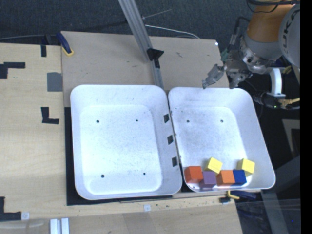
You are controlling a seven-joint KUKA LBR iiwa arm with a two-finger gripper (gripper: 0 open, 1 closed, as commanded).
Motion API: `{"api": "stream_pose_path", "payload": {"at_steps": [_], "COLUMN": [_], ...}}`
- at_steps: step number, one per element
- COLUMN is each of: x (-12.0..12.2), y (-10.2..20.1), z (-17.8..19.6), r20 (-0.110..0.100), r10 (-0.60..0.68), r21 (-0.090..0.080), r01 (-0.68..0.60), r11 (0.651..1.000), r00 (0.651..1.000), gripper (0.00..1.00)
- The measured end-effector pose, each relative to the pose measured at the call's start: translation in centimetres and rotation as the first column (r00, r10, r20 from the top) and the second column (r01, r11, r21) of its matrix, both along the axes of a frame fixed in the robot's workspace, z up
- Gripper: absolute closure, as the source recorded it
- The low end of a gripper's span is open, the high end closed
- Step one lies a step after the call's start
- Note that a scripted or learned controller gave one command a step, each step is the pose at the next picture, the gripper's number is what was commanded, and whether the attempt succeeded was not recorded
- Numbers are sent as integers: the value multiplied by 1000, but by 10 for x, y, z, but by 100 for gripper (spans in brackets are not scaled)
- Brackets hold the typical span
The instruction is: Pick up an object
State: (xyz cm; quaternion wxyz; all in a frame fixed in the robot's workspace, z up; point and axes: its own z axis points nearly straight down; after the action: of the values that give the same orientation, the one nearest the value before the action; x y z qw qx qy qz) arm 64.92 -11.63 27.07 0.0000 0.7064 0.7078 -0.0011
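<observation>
Arm enters from upper right of the frame; jaws (220,78) hang over the far rim of the right bin (243,101), spread apart, nothing between them. Blocks sit clustered in that bin's near corner, lower right: orange block (193,173), purple block (209,178), yellow block (214,165), blue block (239,177). Left bin (83,101) sits alongside on the table (29,130).

Two bins (122,94) of smooth white plastic, faintly speckled; tabletop (29,145) of pale, matt wood grain; ribbed metal rail (134,18); matt coloured blocks (217,172); arm (273,23) with a glossy orange band and grey shell.
</observation>
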Motion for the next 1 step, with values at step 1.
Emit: {"api": "stream_pose_path", "payload": {"at_steps": [1], "x": [-87], "y": [-19], "z": [-119], "r20": [-12], "r10": [-4], "r21": [3], "r01": [4], "r11": [1000], "r00": [1000], "gripper": [0]}}
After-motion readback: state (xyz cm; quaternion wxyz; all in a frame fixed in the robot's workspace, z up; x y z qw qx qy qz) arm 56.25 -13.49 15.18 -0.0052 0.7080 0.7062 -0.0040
